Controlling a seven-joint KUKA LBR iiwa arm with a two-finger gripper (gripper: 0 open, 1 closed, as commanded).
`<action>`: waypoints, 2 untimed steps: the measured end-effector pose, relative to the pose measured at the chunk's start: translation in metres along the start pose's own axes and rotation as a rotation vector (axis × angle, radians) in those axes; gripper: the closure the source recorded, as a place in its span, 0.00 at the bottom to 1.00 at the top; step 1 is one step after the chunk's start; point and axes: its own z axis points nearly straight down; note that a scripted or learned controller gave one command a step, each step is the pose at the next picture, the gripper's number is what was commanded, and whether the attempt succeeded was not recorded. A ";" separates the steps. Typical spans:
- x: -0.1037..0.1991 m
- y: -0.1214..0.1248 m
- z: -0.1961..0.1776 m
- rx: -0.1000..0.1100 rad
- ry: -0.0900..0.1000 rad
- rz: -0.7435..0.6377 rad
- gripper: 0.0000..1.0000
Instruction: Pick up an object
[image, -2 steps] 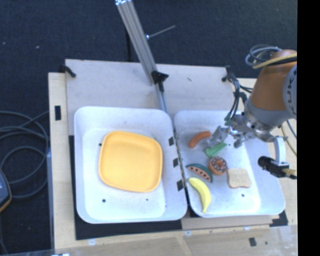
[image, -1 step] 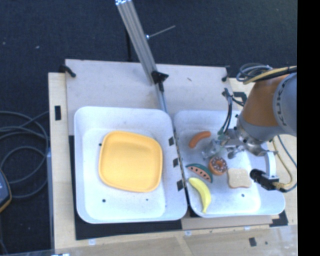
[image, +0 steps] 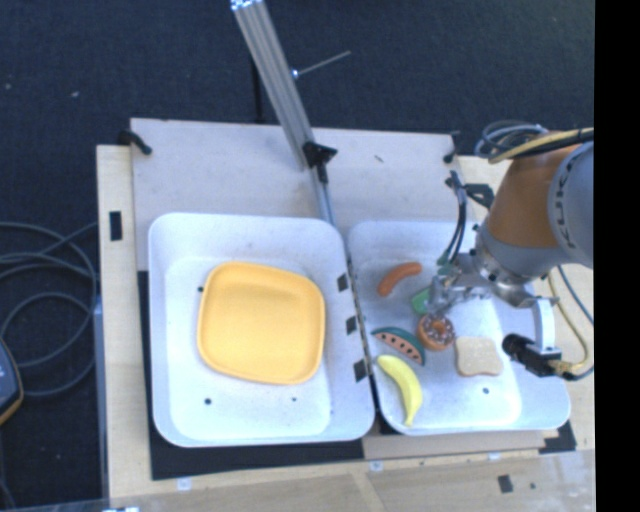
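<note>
You see two white bins side by side on the bench. The left bin (image: 180, 250) has a yellow plate (image: 262, 322) lying flat in its middle. The right bin (image: 530, 400) holds the toy food.

Look at the right bin. A reddish sausage (image: 399, 277) lies near the top left of it, tilted. Below that is a slice of watermelon (image: 399, 343), green on the outside and red inside. Just under the watermelon is a yellow banana (image: 402, 386), close to the front left corner of the bin. A piece of toast (image: 478, 355) lies to the right of the banana, flat on the bin floor. A small round brown thing with a hole, like a donut (image: 436, 331), sits between the watermelon and the toast, just beside the toast's top left corner.

The arm (image: 535, 215) comes in from the right, with its orange band over the top right part of the bin. The gripper (image: 445, 296) hangs low right above the donut, between the sausage and the donut. You cannot tell from here what the gripper is doing, or if it touches the donut.

A grey metal pole (image: 283, 88) leans across the back of the bench.
</note>
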 end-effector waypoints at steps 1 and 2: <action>-0.005 0.002 -0.057 -0.010 -0.001 0.003 1.00; -0.005 0.003 -0.084 -0.007 -0.001 0.003 1.00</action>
